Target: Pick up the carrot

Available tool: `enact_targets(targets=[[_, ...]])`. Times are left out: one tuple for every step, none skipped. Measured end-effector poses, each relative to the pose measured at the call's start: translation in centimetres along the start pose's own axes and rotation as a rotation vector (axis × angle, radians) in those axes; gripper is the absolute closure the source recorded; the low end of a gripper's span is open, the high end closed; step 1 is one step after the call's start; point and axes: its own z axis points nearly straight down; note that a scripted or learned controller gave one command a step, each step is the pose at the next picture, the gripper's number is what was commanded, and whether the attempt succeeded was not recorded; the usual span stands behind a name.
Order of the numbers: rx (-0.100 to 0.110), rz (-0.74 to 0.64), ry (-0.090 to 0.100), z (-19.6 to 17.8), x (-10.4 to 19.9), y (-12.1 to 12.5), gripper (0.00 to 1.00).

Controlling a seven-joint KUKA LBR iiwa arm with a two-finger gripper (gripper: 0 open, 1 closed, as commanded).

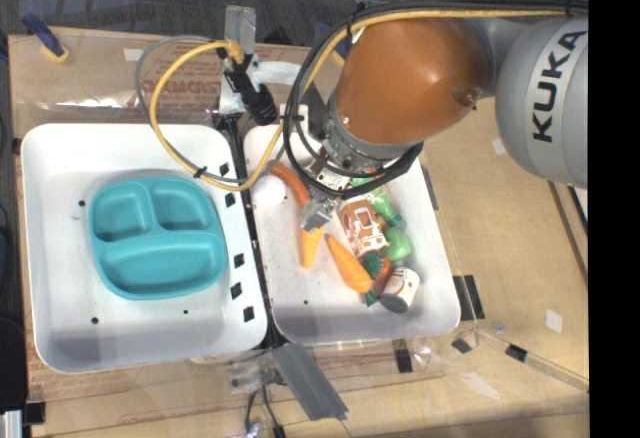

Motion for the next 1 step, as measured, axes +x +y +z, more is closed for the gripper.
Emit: enact_targets(targets=[[0.001,-0.368,0.001,-0.13,8.57,3.25,1.00]])
